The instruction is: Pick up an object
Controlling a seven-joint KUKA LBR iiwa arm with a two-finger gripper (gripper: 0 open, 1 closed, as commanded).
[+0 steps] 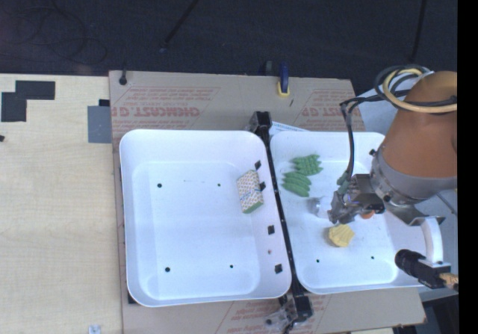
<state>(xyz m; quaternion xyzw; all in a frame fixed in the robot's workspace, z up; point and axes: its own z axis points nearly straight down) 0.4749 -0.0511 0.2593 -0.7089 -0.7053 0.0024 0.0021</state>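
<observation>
grey two-finger gripper (343, 209) low in right white bin (373, 269), jaw state: can't tell | lumpy yellow obj (340, 235) just below it | green leafy piece (301, 173) up-left | patterned sponge block (250, 191) in left white bin (149, 250), by divider

Bulky orange-banded arm (418, 134), grey wrist, black and yellow looped cables (399, 86)

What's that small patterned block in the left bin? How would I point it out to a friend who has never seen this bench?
Start at the left bin of the two white ones. Look along its right wall, about halfway up: the patterned block lies there, tilted, close to the divider. It has a speckled pale face with a green edge, unlike the leafy green piece and the yellow lump in the right bin.
</observation>
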